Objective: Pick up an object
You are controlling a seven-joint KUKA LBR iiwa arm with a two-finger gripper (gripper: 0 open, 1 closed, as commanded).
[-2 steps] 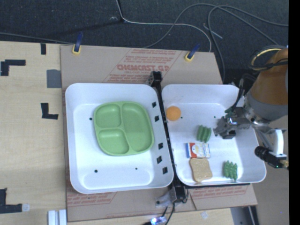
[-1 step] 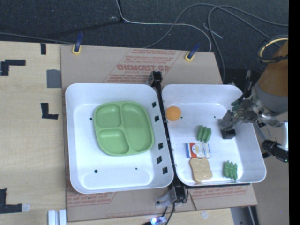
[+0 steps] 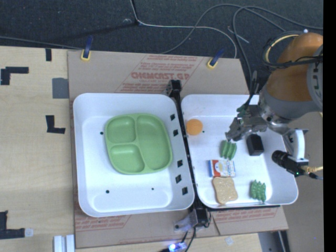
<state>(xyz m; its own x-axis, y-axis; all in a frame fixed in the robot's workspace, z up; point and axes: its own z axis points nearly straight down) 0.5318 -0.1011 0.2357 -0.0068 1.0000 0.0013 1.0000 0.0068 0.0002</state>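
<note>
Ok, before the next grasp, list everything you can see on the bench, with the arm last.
bins: two, white, side by side on cardboard
divided plate: one, light green, left bin
ball: one, orange, right bin near the divider
long green item: one, right bin, just below the tool
small packet: one, red, white and blue, right bin centre
bread slice: one, tan, right bin front
leafy green item: one, right bin front right
clamps: two, yellow and blue, cardboard's far edge
cables: several, behind
arm: one, grey and orange, from the right
tool: one, dark, over the right bin
</note>
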